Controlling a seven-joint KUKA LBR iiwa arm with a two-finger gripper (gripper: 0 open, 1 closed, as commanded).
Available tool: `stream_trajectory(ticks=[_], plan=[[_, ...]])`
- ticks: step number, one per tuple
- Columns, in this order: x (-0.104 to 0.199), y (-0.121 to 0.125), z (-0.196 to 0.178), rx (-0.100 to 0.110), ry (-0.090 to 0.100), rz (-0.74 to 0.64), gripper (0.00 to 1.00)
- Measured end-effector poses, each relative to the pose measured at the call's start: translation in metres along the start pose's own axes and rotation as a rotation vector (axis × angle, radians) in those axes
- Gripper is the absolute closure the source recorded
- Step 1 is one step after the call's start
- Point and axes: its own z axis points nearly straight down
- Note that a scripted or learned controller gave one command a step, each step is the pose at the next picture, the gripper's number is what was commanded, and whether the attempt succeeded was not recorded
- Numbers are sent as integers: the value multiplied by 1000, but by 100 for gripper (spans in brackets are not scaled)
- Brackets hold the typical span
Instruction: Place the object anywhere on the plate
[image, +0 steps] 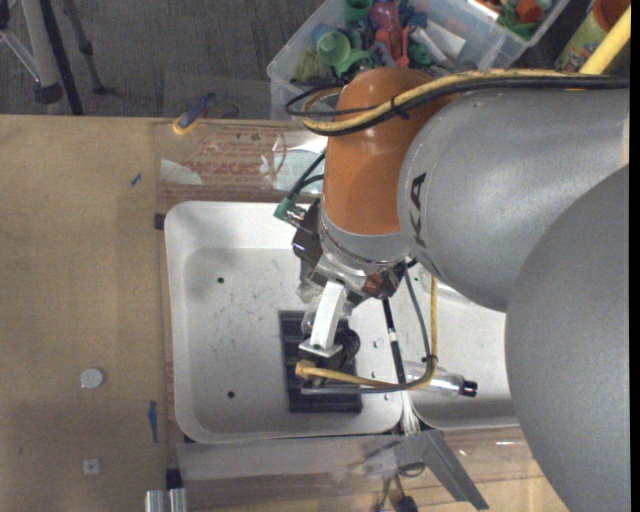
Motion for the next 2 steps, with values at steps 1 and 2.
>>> stream_trajectory(ticks=[1, 2], plan=[[-9, -29, 166, -1, 3, 160, 100], [28, -27, 49, -2, 1, 96, 100]])
